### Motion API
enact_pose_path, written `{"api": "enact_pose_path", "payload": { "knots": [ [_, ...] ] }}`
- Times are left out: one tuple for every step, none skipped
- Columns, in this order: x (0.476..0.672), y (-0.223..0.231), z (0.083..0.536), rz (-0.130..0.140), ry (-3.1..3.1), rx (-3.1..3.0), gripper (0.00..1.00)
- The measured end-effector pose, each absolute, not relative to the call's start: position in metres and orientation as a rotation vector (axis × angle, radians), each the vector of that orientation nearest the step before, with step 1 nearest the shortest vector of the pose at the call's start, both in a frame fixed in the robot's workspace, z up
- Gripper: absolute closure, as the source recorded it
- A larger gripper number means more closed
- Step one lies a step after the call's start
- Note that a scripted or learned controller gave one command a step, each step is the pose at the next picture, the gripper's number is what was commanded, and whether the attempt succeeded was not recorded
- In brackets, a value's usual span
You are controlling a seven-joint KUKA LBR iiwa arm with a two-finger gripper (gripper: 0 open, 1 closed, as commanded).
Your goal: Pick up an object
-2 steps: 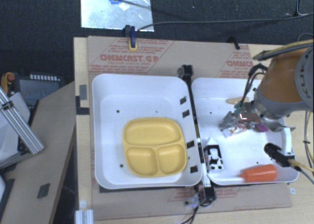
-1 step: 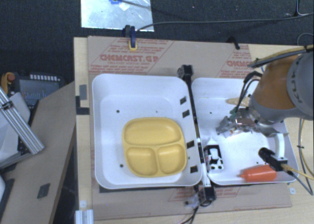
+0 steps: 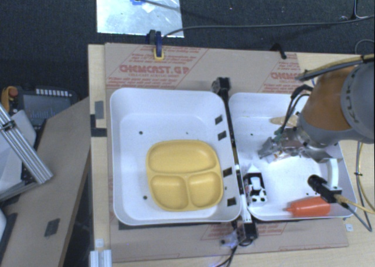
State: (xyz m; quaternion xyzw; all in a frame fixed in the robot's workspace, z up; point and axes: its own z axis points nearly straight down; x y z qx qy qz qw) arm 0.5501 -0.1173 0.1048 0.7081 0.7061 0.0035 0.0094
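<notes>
Here, the pale wooden counter (image 3: 97, 87) carries a brown cardboard sheet with red print (image 3: 176, 65), and on that sheet two shallow white bins sit side by side, their inner walls touching. The left white bin (image 3: 126, 105) holds one thing: a yellow plastic plate with three compartments (image 3: 183, 174), lying flat toward the near half of the bin, the large compartment at the far side and the two small ones at the near side.

The grey arm with the orange band (image 3: 331, 108) reaches in from the right over the right white bin (image 3: 252, 108). Its hand (image 3: 274, 147) is low over the middle of that bin, pointing toward the wall shared with the left bin. Whether the hand is open or closed cannot be told from this angle, nor whether it grips anything.

Three loose things lie in the right bin. An orange carrot-shaped toy (image 3: 307, 206) rests on its side along the near wall, well apart from the hand. A small black-and-white object (image 3: 255, 191) sits in the near left corner, just beside the shared wall. A thin tan piece (image 3: 280, 120) lies toward the far side, partly hidden behind the arm, and its shape is unclear.

A blue and yellow clamp (image 3: 156, 46) grips the far edge of the cardboard.
</notes>
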Motion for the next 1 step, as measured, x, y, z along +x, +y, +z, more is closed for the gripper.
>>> {"api": "enact_pose_path", "payload": {
  "knots": [
    [0.5531,-0.1150,0.1160,0.022,2.207,2.205,1.00]
  ]
}}
